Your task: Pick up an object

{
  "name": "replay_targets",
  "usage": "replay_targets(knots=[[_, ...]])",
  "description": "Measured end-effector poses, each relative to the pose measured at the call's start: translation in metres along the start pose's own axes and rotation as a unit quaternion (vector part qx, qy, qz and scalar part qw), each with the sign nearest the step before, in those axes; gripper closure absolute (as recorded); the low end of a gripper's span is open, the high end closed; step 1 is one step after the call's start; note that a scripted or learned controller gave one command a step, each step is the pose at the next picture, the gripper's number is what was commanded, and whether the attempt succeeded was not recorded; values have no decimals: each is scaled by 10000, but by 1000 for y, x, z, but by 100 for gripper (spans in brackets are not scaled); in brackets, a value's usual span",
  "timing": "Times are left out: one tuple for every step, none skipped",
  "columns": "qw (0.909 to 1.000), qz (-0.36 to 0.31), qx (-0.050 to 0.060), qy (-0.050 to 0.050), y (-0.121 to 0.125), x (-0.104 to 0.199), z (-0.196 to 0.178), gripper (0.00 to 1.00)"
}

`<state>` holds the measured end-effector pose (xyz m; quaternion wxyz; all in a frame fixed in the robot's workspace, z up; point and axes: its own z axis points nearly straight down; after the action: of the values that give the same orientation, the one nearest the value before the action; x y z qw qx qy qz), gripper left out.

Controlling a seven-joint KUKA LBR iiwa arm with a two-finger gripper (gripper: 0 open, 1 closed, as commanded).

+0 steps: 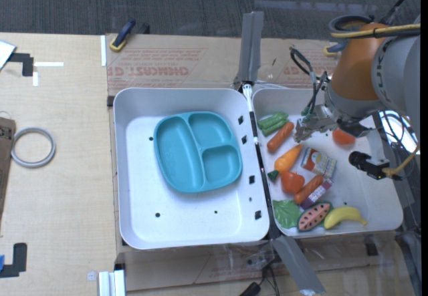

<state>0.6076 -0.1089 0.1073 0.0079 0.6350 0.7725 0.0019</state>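
Red print on cardboard sheet (167, 61) behind bins, upside down, reads roughly "CHEMICAL GUYS"; other print illegible.

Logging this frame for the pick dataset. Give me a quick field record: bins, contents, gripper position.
left bin: holds a blue divided plate
right bin: holds toy food
food items: banana, carrot, tomato, watermelon slice, green pepper, snack packet
gripper: over the right bin's far part, beside the carrot
held item: none seen between the fingers
bench left of bins: tape roll
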Motion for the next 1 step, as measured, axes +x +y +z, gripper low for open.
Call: replay_targets(knots=[[10000,1,0,0,0,0,0,0]])
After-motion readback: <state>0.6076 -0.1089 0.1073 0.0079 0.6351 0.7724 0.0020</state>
